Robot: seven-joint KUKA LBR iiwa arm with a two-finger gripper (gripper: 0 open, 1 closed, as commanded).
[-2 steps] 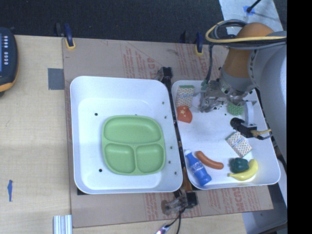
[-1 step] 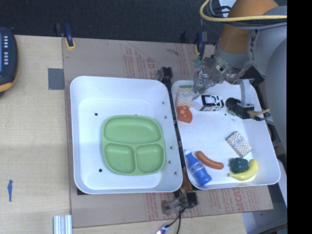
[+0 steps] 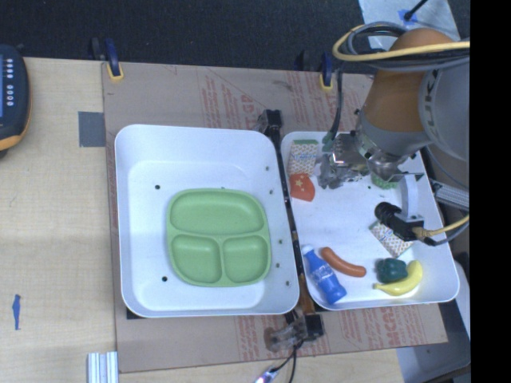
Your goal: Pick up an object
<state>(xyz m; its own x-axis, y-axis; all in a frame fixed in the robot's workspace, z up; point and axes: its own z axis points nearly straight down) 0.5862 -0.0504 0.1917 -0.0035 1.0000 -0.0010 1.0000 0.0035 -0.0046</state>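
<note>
My gripper (image 3: 334, 172) hangs over the far part of the right bin (image 3: 351, 218), under the orange-banded wrist. Just left of it lie a small red wedge-shaped piece (image 3: 301, 186) and a patterned packet (image 3: 303, 155). Nothing shows as held by the gripper. Toward the bin's near edge lie a blue bottle (image 3: 323, 275), an orange-red sausage (image 3: 343, 262), a dark green pepper (image 3: 391, 269) and a yellow banana (image 3: 404, 282). A small checkered packet (image 3: 390, 238) lies at the right side.
The left bin (image 3: 144, 158) holds a green divided plate (image 3: 218, 236). A bit of something green (image 3: 384, 181) peeks out under the wrist. The bins' shared rim (image 3: 283, 214) runs between them. A dark device (image 3: 11, 94) sits at the bench's far left.
</note>
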